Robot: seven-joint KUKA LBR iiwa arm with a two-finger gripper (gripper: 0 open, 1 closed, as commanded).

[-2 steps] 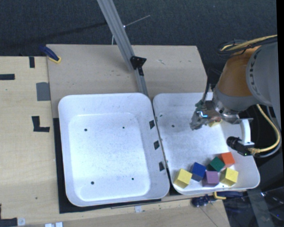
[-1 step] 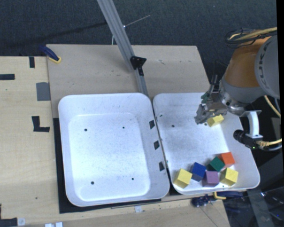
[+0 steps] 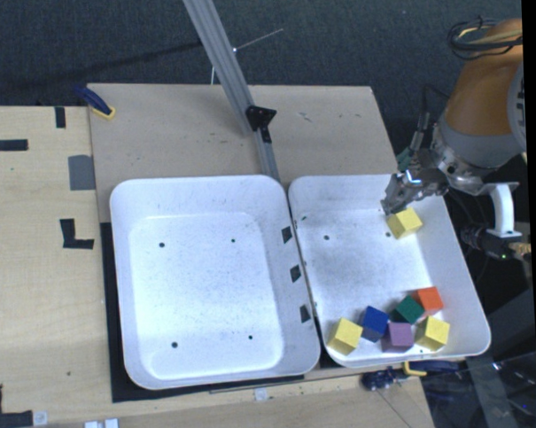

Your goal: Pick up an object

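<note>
Hovering at right of frame, gripper (image 3: pixel 400 197) with finger state impossible to tell, just above yellow block (image 3: pixel 405 222) in right bin (image 3: pixel 340 250); probably light, rigid, wanting flat opposite faces.

Both bins (image 3: pixel 205 194) are white with fine dark speckles. Yellow (image 3: pixel 346 335), blue (image 3: pixel 375 322), purple (image 3: pixel 400 335), green (image 3: pixel 409 311) and orange (image 3: pixel 429 299) blocks cluster at five o'clock. Another yellow block (image 3: pixel 405 222) sits at two o'clock.

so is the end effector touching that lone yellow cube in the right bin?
Cannot tell. In the camera view the end effector sits directly above the yellow cube and the two outlines meet, but the slanted angle shows neither clear contact nor a gap.
</note>
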